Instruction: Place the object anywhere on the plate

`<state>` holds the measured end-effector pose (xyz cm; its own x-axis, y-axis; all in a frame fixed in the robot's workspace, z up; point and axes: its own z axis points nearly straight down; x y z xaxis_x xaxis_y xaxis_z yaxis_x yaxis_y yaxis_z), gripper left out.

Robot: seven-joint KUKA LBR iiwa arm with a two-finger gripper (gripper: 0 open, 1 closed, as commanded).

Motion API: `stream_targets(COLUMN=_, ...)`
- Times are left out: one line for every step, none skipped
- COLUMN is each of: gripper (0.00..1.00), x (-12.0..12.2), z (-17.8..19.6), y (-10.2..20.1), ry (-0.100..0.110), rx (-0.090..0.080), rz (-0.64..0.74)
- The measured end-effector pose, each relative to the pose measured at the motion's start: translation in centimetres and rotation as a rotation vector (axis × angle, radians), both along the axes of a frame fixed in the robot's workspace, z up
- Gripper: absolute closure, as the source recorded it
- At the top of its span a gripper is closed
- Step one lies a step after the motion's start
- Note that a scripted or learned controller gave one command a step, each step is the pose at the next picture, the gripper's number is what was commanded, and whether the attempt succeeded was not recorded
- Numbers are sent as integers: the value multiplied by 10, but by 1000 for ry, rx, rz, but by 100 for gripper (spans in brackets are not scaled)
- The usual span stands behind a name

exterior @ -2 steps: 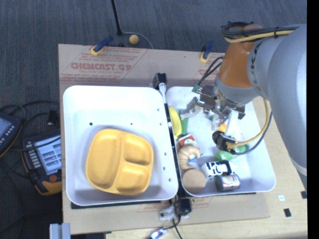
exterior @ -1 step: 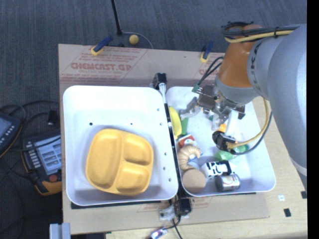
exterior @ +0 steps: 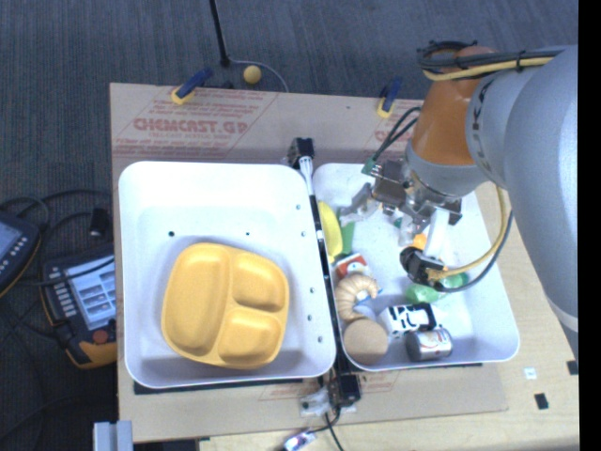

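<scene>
No telling which piece counts as the object; all candidates inside the right bin (exterior: 490, 329), heaped below the pincer (exterior: 406, 212) and toward the view's left of it. Pincer low over that bin's far half; open or closed, cannot tell.

Just left of the pincer, along the bin's left wall: a yellow banana-like piece (exterior: 328, 228), with a small green piece (exterior: 341, 244) against it. Further down from there: a red-and-white item (exterior: 353, 268), a tan braided roll (exterior: 356, 291) touching it, then a brown rounded lump (exterior: 366, 339) at the near wall. Straight below the pincer: a black-and-white box (exterior: 411, 317) and, beside it at the near wall, a silver can (exterior: 430, 344).

Well off to the pincer's left, past the two adjoining bin walls: the yellow plate (exterior: 225, 303), three compartments, lying flat in the left bin (exterior: 141, 195). Between pincer and plate, only those walls and the banana-like piece beside them.
</scene>
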<state>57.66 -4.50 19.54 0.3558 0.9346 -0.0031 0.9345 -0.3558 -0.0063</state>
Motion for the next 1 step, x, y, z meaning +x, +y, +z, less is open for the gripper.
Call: stream_targets(gripper=0, x=0, z=0, y=0, ry=0, rx=0, rz=0)
